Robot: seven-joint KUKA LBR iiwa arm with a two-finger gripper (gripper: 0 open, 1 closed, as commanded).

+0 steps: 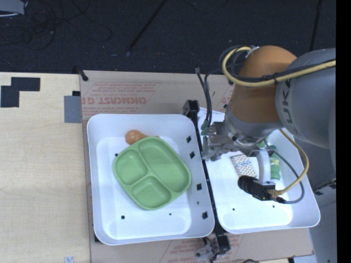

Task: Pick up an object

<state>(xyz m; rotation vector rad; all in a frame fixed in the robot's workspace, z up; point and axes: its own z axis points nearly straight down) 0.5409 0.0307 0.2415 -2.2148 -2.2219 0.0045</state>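
Looming over the right bin (pixel 296 215), the arm's wrist hides the gripper (pixel 219 147), its state impossible to tell, while a green divided plate (pixel 152 172) lies in the left bin (pixel 109 223) beside an orange object (pixel 133 136).

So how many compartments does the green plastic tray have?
3. The green plastic divided tray in the left white bin has one compartment at its left, one at its upper right, one at the bottom.

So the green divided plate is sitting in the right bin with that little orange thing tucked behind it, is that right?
Not quite. The camera view shows the green divided plate in the left bin, not the right one. The little orange thing is indeed tucked behind it, at its upper left edge. The right bin is where the arm reaches in.
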